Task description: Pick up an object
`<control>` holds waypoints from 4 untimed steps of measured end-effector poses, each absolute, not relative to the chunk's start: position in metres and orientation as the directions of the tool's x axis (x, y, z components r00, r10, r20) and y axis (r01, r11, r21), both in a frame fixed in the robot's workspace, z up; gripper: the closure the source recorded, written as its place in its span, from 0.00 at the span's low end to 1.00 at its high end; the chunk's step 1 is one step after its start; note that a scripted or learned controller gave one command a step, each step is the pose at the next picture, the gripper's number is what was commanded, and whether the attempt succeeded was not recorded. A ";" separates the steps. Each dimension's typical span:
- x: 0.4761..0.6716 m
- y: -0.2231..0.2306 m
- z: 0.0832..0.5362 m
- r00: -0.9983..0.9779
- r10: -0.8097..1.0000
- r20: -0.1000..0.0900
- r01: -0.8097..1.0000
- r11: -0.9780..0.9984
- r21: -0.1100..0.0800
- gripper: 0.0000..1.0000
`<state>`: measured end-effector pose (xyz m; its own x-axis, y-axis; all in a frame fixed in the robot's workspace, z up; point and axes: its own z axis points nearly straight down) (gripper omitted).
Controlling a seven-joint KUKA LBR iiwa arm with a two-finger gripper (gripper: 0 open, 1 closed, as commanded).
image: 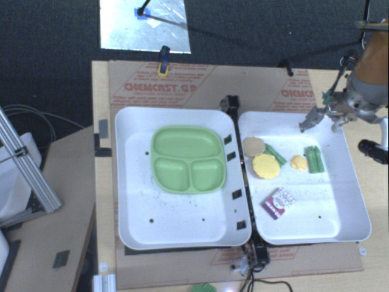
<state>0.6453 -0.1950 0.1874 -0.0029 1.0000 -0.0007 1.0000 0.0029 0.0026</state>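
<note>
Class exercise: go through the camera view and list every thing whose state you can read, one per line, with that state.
Green three-compartment plastic tray: upright in the left white bin, nothing in its compartments.
Round tan disc: flat in the right white bin.
Round yellow disc: flat, touching the tan disc.
Red and white packet: lying flat, apart.
Green stick bundle: lying flat.
Grey two-finger gripper: above the right bin's far edge, holding nothing.

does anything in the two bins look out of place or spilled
Nothing stands out. The green divided plate sits flat in the left bin; the toy food and the red packet lie loose in the right bin, none spilled over. The gripper hovers at its far edge.
</note>
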 end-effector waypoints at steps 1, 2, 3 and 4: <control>0.594 -0.185 0.122 0.000 1.000 0.002 1.000 0.000 -0.007 0.00; 0.593 -0.189 0.088 -0.001 1.000 -0.005 1.000 0.001 0.008 0.00; 0.596 -0.192 0.103 0.000 1.000 -0.012 1.000 0.000 0.021 1.00; 0.596 -0.192 0.102 0.000 1.000 -0.011 1.000 0.000 0.020 0.00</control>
